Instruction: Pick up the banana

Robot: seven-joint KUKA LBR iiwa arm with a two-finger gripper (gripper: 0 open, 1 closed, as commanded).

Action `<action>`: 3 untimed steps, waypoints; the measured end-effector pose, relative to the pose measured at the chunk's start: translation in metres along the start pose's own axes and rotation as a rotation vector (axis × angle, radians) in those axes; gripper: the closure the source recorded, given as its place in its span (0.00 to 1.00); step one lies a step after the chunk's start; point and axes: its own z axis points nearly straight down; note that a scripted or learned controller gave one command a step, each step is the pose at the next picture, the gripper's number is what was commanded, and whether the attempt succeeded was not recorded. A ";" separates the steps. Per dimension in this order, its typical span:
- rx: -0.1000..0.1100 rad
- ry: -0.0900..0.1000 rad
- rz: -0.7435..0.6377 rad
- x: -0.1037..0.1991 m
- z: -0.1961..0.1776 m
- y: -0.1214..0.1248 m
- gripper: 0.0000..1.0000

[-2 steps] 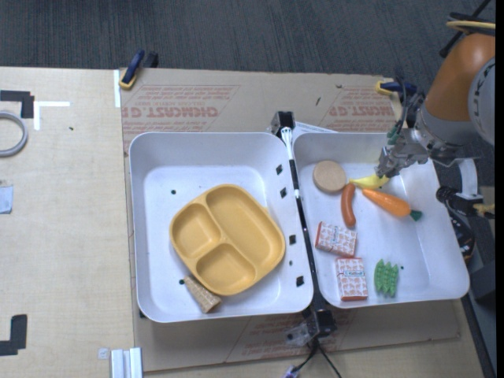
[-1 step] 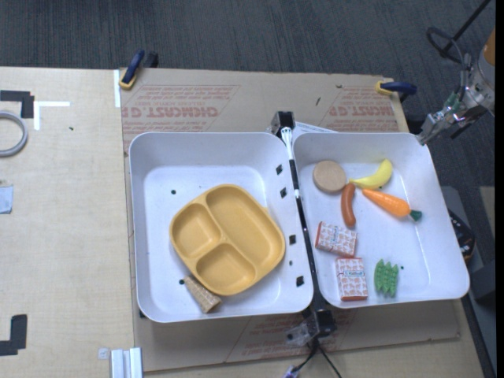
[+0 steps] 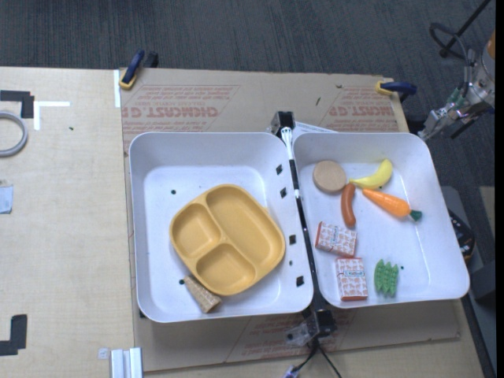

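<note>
Banana point(image 3: 375, 176) lies in the right bin point(image 3: 441, 211), toward its far wall, curved and yellow, with nothing gripping it. Taking the banana as the landmark: a tan disc point(image 3: 330, 176) sits just to its left, a carrot point(image 3: 389, 203) lies just in front of it and seems to touch or nearly touch its lower edge, and a sausage point(image 3: 348, 205) stands nearer and to the left. Two small cartons point(image 3: 336, 239) and a green piece point(image 3: 385, 277) lie well nearer the camera. The end effector point(image 3: 455, 113) hangs off to the right and beyond the banana, outside the bin over the worktop point(image 3: 63, 211) edge, touching nothing; how wide it stands I cannot tell at this size. By my reading the task is at its approach step, the pick not yet begun. The next move calls for travelling left over the bin wall, lining up across the banana's narrow width, and descending without nudging the carrot.
</note>
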 end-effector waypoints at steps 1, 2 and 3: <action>-0.002 -0.003 -0.001 -0.001 -0.010 0.000 1.00; -0.004 -0.006 -0.001 -0.002 -0.020 0.001 1.00; 0.006 0.005 0.431 -0.002 0.057 0.010 1.00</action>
